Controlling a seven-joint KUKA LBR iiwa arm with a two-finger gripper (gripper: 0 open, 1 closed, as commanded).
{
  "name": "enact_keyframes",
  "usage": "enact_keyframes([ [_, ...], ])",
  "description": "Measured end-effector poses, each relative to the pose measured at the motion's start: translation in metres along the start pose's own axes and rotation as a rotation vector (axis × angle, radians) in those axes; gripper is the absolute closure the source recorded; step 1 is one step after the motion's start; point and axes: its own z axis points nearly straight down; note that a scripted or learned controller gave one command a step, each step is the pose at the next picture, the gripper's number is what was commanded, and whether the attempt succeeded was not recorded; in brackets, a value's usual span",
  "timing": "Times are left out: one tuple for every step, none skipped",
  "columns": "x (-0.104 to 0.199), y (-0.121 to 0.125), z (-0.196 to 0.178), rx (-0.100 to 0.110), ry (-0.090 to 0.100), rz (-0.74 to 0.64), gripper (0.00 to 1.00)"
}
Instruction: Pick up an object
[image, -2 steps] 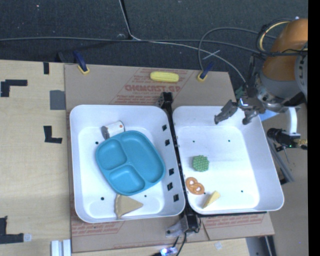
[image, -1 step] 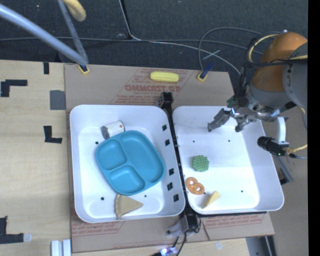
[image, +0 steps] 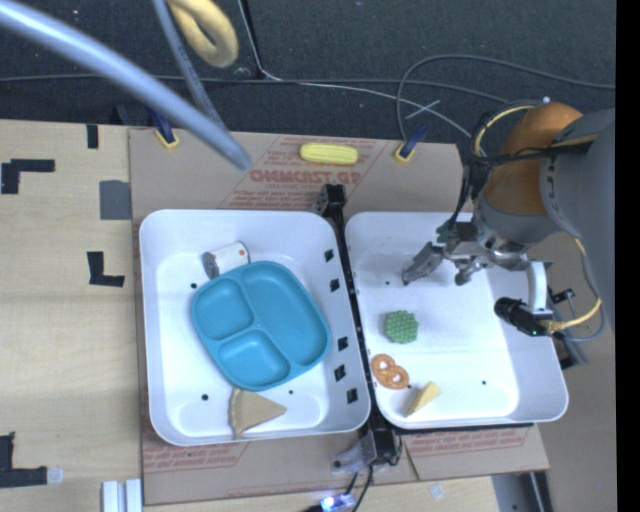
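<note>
Left bin (image: 160, 300): blue tray (image: 260, 325); right bin (image: 530, 390): green ball (image: 401, 326), tool (image: 440, 266) spread, holding nothing

Looks like a robotics lab: two white bins (image: 165, 300) clamped onto a printed cardboard sheet (image: 290, 170), loose cables (image: 420, 95) trailing behind the bins.

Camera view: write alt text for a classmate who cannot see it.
A grey robot arm's hand hovers over the right white bin, which holds a green ball, a pretzel and a yellow wedge. The left bin holds a blue divided plate.
</note>
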Motion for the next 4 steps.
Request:
enact_keyframes([
  [0.001,0.0,0.044,-0.007,-0.002,-0.001,0.0],
  [0.0,0.002,0.03,-0.011,-0.003,-0.002,1.0],
  [-0.002,0.008,-0.031,-0.011,-0.001,0.0,1.0],
  [-0.007,0.017,-0.082,-0.012,-0.001,-0.001,1.0],
])
